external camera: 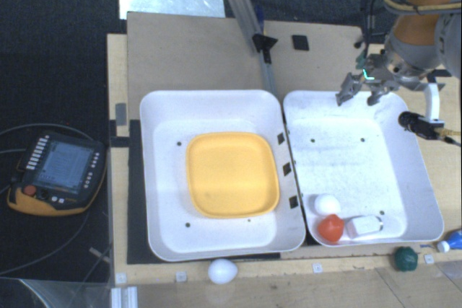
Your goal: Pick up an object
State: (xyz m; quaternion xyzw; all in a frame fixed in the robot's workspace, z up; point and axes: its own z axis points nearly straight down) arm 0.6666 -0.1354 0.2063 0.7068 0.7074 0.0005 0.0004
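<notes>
Camera view, tool [359, 91] fingers spread apart, holding nothing, above right bin [361, 155]

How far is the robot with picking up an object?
Nothing looks picked up yet. The end effector is open and holds nothing, at the far edge of the right bin. The white ball, red ball and white block lie in the near corner. Reaching, grasping and lifting all remain.
</notes>
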